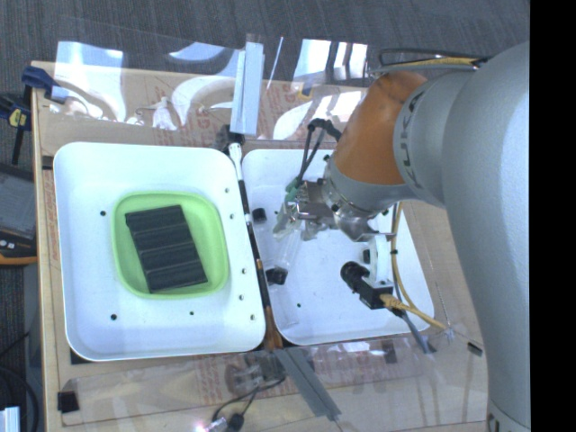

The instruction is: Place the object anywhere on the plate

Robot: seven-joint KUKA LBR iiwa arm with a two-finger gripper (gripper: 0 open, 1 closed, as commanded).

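Already the dark ridged object (166, 248) lay flat on the green plate (212, 232) in the left bin (76, 174), its long side running slantwise across the plate's middle and its edges well inside the rim. By that lie, the placing looked done, or as good as done, though whether the program counted it so could not be judged from one view. The arm (432, 106) reached in from the right and hung over the right bin (315, 318), well apart from the plate. The gripper (301, 212) sat low over that bin's upper middle, near the divider (250, 241) between the bins; nothing showed between the jaws, and whether they stood apart or together could not be told, since the wrist and cabling hid them. A few small dark bits lay on the right bin's floor near the divider, too small to name. The step in hand seemed a retreat or a pause after release. A next move would call only for lifting clear without crossing the plate or nudging the object.
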